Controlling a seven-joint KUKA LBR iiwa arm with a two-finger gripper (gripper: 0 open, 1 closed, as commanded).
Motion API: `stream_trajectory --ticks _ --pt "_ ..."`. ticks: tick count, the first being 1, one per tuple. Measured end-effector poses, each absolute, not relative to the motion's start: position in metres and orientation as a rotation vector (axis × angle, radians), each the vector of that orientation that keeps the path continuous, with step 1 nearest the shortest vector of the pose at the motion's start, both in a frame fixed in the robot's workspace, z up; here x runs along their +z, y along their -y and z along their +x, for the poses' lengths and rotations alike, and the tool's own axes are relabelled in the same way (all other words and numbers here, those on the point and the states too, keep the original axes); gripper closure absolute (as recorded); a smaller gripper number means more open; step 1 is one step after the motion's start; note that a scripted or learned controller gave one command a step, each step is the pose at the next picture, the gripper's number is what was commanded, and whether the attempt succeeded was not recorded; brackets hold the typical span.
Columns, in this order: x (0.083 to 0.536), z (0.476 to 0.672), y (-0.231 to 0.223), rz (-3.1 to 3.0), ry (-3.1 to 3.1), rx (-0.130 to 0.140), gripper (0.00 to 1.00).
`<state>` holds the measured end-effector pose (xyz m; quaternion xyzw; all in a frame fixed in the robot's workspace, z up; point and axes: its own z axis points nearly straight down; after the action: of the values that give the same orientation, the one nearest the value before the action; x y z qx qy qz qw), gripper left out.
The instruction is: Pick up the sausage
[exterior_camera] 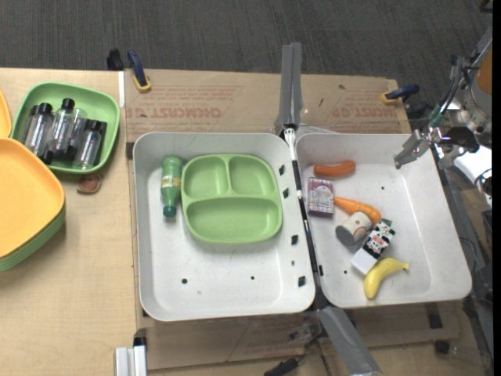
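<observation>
1. Dark carpet behind, wooden bench (78,288) below, brown cardboard under two white bins.
2. Left bin (156,288): green divided plate (232,197) in the middle, green bottle (171,185) lying just beside its left edge.
3. Right bin (430,233): sausage (334,168) lying flat near the back left corner, long axis running left to right, apart from everything else.
4. Just in front of the sausage: small pink box (321,195), then carrot (357,207), grey roll (354,227), black-and-white carton (375,242), banana (383,275) nearest the front.
5. Off to the left on the bench: green tray (106,108) of small bottles, stack of orange plates (27,210).
6. Gripper (407,153) at the right bin's back right corner, above the rim, well apart from the sausage; too small and blurred to tell apart from together.
7. Step in hand, by judgement: approach, nothing grasped yet.
8. To do well: travel left along the back wall, centre over the sausage's middle, close across its short width, descend straight to keep clear of the pink box and the divider wall.
</observation>
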<state>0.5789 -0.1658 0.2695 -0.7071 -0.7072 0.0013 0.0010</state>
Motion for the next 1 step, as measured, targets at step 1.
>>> stream_trajectory --ticks 1 --pt "0.2771 0.5791 0.1664 -2.217 2.221 0.007 1.00"
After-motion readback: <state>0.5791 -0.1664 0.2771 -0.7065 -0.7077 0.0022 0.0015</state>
